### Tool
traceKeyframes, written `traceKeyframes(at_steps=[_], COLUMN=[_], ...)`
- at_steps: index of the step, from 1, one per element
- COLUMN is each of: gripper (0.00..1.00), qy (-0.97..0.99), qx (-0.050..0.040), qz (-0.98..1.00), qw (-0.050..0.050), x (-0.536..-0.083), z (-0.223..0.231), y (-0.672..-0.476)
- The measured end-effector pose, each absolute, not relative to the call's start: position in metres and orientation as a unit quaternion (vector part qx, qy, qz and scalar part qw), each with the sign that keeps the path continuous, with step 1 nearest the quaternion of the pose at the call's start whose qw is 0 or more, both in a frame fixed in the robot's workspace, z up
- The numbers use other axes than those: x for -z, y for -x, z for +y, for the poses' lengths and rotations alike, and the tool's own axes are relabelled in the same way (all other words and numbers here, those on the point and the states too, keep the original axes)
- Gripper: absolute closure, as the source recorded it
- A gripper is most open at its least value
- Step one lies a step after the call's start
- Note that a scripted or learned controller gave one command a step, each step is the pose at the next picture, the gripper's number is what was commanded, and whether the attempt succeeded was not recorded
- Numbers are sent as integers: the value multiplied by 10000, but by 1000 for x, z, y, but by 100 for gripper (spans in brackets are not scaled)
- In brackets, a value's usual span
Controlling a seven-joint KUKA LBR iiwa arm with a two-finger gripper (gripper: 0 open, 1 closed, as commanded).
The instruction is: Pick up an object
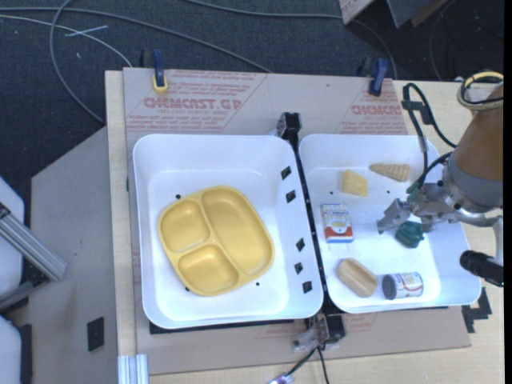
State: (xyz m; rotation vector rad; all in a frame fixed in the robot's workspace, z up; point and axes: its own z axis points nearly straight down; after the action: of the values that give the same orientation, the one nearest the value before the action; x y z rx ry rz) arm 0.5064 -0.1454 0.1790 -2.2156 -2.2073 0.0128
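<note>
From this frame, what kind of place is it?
Probably a robot lab grasping rig, not a kitchen: two white bins clamped to a board on a bench, toy food and a yellow tray inside, loose cables on carpet, and an arm reaching in.

Two white bins (148, 214), a yellow divided tray (216, 240) at centre left, pale yellow wedge (355, 183), tan ridged cone (390, 171), red, white and blue carton (337, 222), teal lump (410, 234), tan roll (357, 278), silver can with red label (402, 285), blue clamps (159, 70) along the top, orange-banded grey arm (480, 146) at right

Open floor beside yellow tray (216, 240)
</note>
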Motion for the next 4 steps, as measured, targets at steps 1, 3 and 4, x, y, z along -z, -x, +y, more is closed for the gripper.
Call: traceKeyframes(at_steps=[1, 3, 4], gripper=[0, 0, 100], qy=[7070, 7072, 7074], qx=[-1, -8, 5], qz=[-7072, -7070, -7068], qw=[11, 28, 8], x=[-186, -83, -95], z=[-145, -139, -140], y=[-510, -511, -512])
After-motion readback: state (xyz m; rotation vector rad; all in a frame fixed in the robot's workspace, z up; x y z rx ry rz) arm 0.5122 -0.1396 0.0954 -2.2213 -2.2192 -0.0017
